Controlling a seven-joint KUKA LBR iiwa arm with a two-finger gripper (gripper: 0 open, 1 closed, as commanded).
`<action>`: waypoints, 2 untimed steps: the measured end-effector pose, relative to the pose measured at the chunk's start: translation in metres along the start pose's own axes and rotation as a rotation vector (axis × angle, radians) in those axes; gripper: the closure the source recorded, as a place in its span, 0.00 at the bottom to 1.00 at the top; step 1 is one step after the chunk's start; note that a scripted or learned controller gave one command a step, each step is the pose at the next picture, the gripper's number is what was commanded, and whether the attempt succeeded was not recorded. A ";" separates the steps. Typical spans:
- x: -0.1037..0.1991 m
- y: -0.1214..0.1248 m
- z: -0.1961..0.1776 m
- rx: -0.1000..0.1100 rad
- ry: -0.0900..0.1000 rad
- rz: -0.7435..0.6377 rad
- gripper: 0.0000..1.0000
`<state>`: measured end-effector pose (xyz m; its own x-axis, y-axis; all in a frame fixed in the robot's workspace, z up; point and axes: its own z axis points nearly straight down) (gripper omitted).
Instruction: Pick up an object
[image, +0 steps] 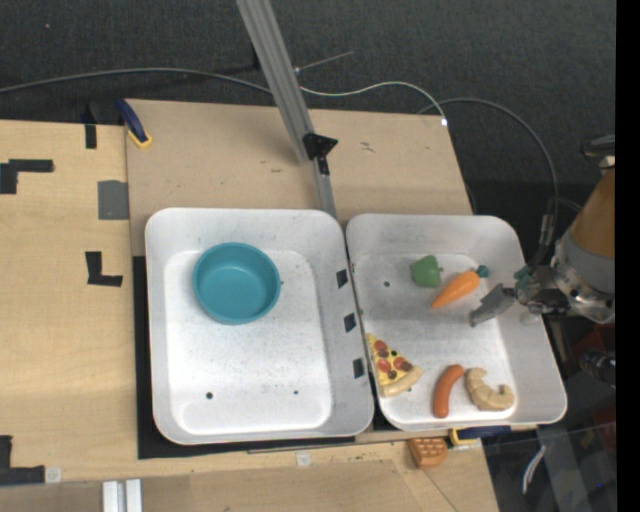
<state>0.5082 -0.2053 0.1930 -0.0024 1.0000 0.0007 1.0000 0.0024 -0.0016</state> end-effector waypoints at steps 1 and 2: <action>0.000 0.000 0.000 0.000 0.000 0.000 0.00; 0.001 -0.002 0.065 0.006 0.002 0.001 0.00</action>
<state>0.5066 -0.2039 0.1283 -0.0010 1.0000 0.0022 1.0000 0.0010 -0.0080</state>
